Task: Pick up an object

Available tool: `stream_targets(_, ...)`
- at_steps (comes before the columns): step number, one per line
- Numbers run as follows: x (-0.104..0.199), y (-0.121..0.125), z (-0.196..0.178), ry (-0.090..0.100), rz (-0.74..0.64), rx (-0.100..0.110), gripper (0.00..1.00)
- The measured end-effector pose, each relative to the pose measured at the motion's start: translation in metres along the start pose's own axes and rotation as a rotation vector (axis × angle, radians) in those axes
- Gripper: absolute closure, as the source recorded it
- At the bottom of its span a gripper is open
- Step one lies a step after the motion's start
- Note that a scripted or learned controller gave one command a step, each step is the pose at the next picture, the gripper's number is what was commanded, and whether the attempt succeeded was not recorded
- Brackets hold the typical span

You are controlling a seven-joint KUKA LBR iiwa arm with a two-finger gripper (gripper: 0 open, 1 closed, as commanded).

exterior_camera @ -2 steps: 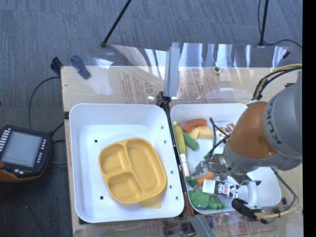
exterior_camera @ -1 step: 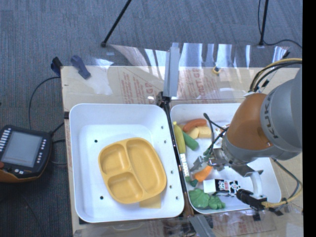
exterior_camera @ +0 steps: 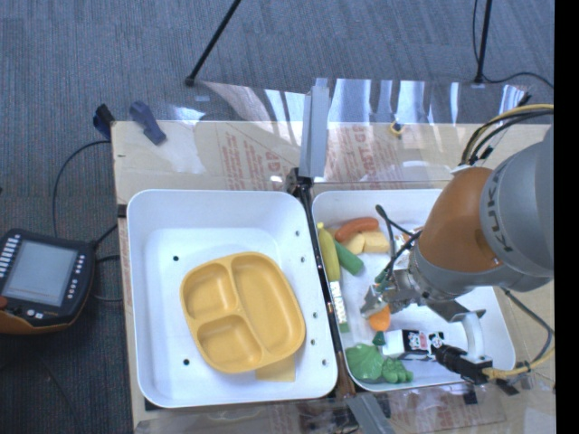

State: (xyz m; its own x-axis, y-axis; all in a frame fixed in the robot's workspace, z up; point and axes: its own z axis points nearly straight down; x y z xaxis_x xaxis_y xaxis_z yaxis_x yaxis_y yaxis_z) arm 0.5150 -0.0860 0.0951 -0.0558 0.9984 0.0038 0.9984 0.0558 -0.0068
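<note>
small orange piece [exterior_camera: 381, 318] in the right bin [exterior_camera: 503, 333], just under the gripper [exterior_camera: 378, 297], green leafy toy [exterior_camera: 371, 363] near it

Grey carpet floor [exterior_camera: 90, 43] surrounds the bench [exterior_camera: 235, 152], perhaps cardboard-topped; tripod legs [exterior_camera: 220, 30] stand behind.

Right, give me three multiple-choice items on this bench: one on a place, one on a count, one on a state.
1. Where does the yellow tray lie?
A. In the left bin
B. In the right bin
C. On the floor

2. How many compartments does the yellow tray have?
A. Two
B. Three
C. Five

3. How does the yellow tray lie?
A. Flat, open side up
B. Upside down
C. Standing on its edge

Answers:
1. A: it sits inside the left bin, across from the right bin where the toy food and the pincer are.
2. B: one long section and two smaller ones show.
3. A: its hollow sections face the camera.
</note>
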Motion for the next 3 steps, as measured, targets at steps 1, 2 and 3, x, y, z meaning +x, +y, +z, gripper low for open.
stream_targets(1,0.001,-0.001,-0.008,0.002,0.002,0.004,1.0)
stream_targets(2,0.069,0.017,-0.151,-0.001,0.013,-0.016,1.0)
stream_targets(3,0.086,0.063,-0.189,-0.004,0.132,-0.005,1.0)
